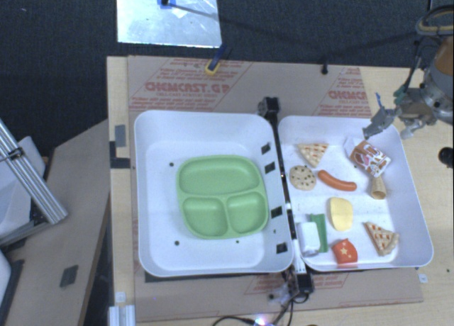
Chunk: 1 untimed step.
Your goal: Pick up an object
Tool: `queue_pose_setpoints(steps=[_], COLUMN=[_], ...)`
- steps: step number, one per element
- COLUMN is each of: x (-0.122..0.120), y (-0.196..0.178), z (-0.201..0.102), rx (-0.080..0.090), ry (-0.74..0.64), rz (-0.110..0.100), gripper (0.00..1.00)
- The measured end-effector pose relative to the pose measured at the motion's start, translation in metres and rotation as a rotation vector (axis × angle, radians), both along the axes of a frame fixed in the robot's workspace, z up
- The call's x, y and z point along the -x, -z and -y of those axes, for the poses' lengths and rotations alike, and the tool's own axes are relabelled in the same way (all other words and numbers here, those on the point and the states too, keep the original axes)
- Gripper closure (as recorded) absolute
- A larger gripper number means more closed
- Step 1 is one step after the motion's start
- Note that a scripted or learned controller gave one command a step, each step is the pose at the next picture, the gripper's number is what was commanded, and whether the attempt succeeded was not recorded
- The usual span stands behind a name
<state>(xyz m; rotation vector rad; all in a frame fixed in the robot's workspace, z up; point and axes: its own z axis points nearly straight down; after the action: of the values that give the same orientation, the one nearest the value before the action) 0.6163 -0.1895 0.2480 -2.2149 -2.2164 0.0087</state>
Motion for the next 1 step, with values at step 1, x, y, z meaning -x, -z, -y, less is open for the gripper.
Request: queue_pose_setpoints(steps=[1], x=[-0.0023], y=[-0.0074], z=[-0.0007], rx=[0.003], ry=[-0.003], rz=[0.012], gripper=[0.00])
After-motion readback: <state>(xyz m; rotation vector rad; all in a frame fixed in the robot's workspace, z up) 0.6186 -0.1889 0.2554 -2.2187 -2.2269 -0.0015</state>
